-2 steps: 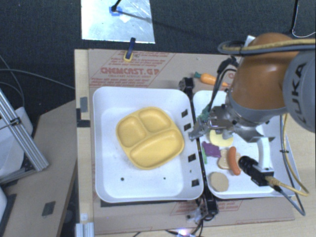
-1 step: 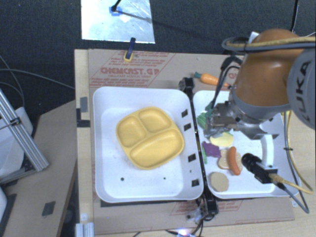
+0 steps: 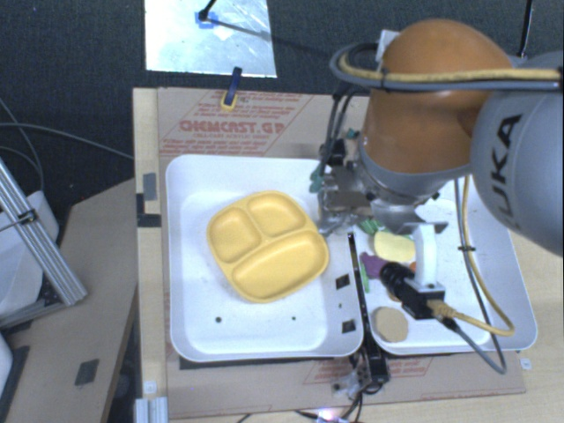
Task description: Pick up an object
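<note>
The end effector point(image 3: 342, 208) hangs over the divide between the two white bins; its state cannot be told. Just left of it lies a yellow three-compartment plastic plate point(image 3: 267, 245); small objects point(image 3: 393, 248) lie right of it.

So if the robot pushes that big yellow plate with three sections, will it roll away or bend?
The yellow three-section plastic plate probably wouldn't roll: it lies flat and wide on the left white bin, so it would likely slide. Its moulded ridges suggest it stays stiff rather than floppy. It looks thin and shallow, so it is probably light for its size.
</note>
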Controlling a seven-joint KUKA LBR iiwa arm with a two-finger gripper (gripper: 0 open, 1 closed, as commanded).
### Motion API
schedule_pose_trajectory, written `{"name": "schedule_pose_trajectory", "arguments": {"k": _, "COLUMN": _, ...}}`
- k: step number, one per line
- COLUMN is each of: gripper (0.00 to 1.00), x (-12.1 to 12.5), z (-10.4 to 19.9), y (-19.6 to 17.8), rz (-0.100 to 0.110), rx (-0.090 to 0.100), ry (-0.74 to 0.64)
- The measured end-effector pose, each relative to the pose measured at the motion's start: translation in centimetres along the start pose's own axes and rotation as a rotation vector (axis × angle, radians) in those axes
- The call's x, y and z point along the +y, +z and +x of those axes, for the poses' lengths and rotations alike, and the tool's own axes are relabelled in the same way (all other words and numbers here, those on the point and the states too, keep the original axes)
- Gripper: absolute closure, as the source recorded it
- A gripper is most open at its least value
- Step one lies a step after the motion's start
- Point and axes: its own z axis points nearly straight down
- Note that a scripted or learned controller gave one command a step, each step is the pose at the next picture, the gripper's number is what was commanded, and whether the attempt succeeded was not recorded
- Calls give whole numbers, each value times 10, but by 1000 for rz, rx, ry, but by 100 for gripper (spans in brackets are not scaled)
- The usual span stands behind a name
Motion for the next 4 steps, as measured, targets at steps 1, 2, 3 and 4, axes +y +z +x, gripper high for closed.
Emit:
{"name": "schedule_pose_trajectory", "arguments": {"k": 1, "gripper": 100, "x": 61, "z": 17, "y": 27, "rz": 3, "rx": -4, "ry": 7}}
{"name": "schedule_pose_trajectory", "arguments": {"k": 2, "gripper": 100, "x": -4, "z": -65, "y": 78, "rz": 13, "rx": -7, "ry": 21}}
{"name": "schedule_pose_trajectory", "arguments": {"k": 3, "gripper": 0, "x": -1, "z": -60, "y": 75, "rz": 4, "rx": -4, "ry": 12}}
{"name": "schedule_pose_trajectory", "arguments": {"k": 4, "gripper": 0, "x": 1, "z": -79, "y": -49, "rz": -10, "rx": -3, "ry": 10}}
